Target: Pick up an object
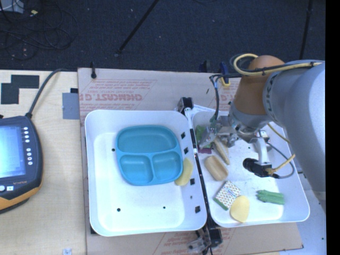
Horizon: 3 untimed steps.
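My gripper (222,138) hangs low over the upper left part of the right bin (297,209), with the grey arm and its orange band reaching in from the right. Just below it lies a tan bread roll (216,167), and a slim tan piece (221,153) slants between the roll and the gripper. A green leafy item (201,134) sits right beside the gripper on its left. Further down lie a checkered packet (228,194), a yellow lemon (240,209) and a green object (271,197).
The left bin (101,195) holds a blue divided plate (150,154) and a yellow banana-like piece (184,173) at its right wall. A tablet pendant (16,155) lies on the bench at far left.
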Tool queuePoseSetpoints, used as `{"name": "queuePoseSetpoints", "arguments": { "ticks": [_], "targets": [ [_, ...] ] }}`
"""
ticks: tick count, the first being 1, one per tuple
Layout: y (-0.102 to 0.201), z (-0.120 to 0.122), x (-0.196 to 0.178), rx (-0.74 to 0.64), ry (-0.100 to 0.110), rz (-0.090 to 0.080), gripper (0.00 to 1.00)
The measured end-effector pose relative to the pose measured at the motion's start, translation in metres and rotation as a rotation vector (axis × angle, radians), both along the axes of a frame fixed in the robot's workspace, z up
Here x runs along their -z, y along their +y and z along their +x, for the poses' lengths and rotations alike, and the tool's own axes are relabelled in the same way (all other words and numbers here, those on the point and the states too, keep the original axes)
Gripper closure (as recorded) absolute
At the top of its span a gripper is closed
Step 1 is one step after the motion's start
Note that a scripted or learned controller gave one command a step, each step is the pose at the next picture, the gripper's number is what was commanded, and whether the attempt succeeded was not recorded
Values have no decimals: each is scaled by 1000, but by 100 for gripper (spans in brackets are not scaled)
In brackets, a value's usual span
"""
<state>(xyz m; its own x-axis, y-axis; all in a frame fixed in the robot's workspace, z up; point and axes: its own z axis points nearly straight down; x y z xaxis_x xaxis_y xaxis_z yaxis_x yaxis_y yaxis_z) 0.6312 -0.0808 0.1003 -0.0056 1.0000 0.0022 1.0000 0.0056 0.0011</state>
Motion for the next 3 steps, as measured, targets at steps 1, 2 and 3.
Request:
{"name": "queuePoseSetpoints", "arguments": {
  "ticks": [1,2,3],
  "targets": [
    [-43,15,-108,7,-10,-6,0],
    [-3,-9,13,5,2,1,0],
    [-5,13,9,6,5,-5,0]
  ]
}}
